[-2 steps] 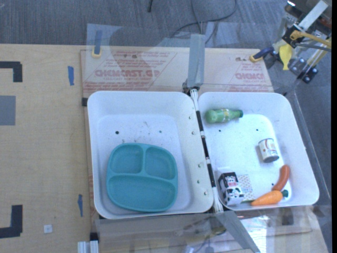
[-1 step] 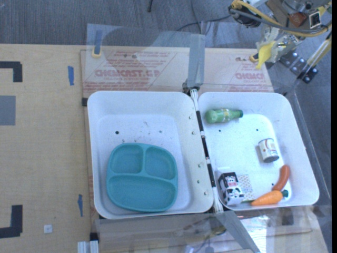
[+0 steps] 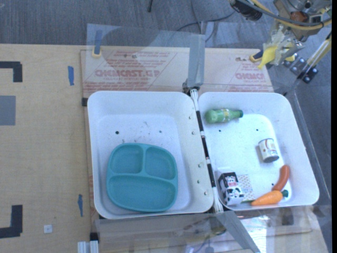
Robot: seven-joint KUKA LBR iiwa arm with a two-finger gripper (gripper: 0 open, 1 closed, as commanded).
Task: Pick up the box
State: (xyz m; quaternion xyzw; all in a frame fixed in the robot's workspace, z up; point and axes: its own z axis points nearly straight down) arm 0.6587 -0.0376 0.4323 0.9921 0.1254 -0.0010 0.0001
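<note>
Pincer [image 3: 275,50] high above right bin [image 3: 300,136]

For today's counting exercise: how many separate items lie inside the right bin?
5: a green bottle at the back, a can mid-right, a sausage and a carrot front right, the box front left.

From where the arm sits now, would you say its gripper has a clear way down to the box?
Probably yes: the box lies uncovered in the right bin's near-left corner, hard against the walls, with the carrot close beside. The gripper hangs beyond the bin.
</note>
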